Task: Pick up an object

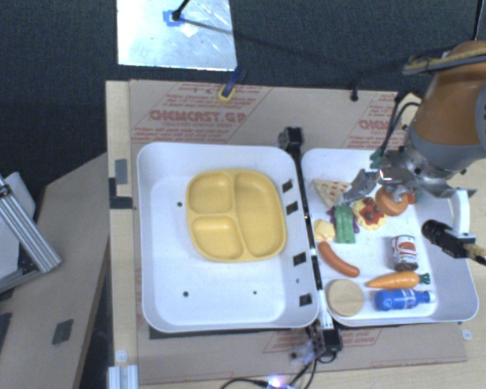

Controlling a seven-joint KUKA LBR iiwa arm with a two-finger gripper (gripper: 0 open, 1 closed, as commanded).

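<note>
Over right bin (468, 294) | arm (458, 104) bent down | gripper (378, 186) among toys

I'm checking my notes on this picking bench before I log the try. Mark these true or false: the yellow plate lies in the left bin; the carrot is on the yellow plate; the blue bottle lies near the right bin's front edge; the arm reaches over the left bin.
1. The yellow plate lies in the left bin. True.
2. The carrot is on the yellow plate. False: it lies in the right bin, above the blue bottle.
3. The blue bottle lies near the right bin's front edge. True.
4. The arm reaches over the left bin. False: it is over the right bin.
</note>
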